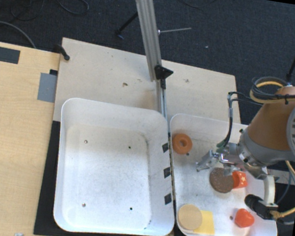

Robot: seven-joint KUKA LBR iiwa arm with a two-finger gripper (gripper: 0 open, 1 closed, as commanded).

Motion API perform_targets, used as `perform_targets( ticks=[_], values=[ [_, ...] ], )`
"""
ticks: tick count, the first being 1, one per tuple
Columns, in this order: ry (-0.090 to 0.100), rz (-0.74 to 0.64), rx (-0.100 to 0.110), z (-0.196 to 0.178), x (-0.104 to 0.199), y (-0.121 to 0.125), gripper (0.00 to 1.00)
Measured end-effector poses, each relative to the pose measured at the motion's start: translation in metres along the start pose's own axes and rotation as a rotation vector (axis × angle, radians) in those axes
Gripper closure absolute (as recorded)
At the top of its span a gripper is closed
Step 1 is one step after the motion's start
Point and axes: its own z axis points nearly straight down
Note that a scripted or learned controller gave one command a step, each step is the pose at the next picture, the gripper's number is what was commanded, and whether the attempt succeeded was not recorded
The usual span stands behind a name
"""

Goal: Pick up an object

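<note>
A pale wooden bench (pixel 142 80) sits on dark carpet strewn with black cables, with a lighter wood panel (pixel 3 141) off to the far left of the gripper. A slanted aluminium rail (pixel 150 34) rises from the bench behind the bins. The gripper (pixel 214 159) hangs low over the right bin (pixel 262 235), below the orange band (pixel 273 121) of the arm; whether its fingers are apart or together cannot be told from this angle.

The left bin (pixel 108 169) lies well to the gripper's left (its white floor shows only small dark specks). In the right bin, an orange ring (pixel 182 143) lies just left of the gripper and slightly behind it. A brown round object (pixel 221 181) sits just in front of the gripper, touching a small orange piece (pixel 239 179). Farther toward the bin's front edge are a tan disc (pixel 190 217) overlapping a yellow block (pixel 206 223), and a red-orange object (pixel 244 218).
</note>
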Motion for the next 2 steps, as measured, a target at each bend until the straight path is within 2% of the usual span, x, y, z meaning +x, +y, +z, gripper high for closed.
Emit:
perform_targets(
  ticks=[1,2],
  values=[
    [-0.003,-0.002,-0.006,0.051,0.0,0.001,0.0],
    [-0.002,0.004,-0.008,0.039,-0.001,0.001,1.0]
  ],
)
